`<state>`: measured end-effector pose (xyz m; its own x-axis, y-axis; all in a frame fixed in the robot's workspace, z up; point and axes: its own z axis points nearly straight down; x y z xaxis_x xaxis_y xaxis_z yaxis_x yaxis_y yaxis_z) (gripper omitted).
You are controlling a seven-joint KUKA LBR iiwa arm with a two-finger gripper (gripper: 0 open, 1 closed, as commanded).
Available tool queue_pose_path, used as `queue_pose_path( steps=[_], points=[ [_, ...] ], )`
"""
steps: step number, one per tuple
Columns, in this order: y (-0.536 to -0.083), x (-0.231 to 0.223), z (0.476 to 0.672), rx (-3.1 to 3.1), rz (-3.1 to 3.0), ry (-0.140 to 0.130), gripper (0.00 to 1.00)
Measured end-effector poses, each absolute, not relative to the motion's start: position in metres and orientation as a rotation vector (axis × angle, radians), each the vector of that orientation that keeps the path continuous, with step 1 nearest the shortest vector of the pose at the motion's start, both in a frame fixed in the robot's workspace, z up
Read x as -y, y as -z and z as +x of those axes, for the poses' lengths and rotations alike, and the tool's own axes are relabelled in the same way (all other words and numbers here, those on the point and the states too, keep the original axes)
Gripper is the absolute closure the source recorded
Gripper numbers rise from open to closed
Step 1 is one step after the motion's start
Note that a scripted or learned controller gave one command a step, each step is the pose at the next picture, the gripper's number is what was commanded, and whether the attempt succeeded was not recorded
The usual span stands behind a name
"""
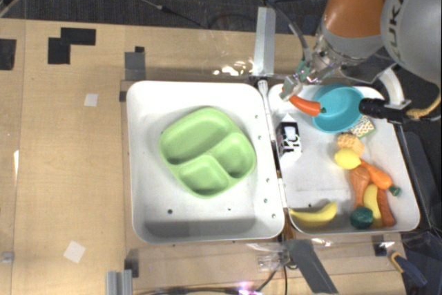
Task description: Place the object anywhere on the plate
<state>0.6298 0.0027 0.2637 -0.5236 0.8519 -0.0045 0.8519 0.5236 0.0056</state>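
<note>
A green divided plate [206,150] lies in the left bin [148,217], a little above its middle. My gripper [298,83] hangs over the top left corner of the right bin [304,176]. Just below its tip is a small orange-red toy carrot [306,106], whose right end overlaps the rim of a teal bowl [338,109]. The carrot's left end lies right at the gripper's tip, and I cannot tell whether it is gripped or only touched.
The right bin also holds a black-and-white block [289,138], a banana [314,213], a lemon [347,159], a waffle-patterned piece [349,143] and several orange and green toy foods [373,193] along its right side. A metal divider [271,141] separates the bins.
</note>
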Motion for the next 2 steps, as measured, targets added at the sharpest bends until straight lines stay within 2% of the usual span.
queue_pose_path(
  steps=[1,2],
  points=[
    [-0.205,-0.068,0.637,-2.828,1.364,-0.004,1.0],
    [-0.162,-0.152,0.629,-2.819,1.387,-0.005,1.0]
  ],
)
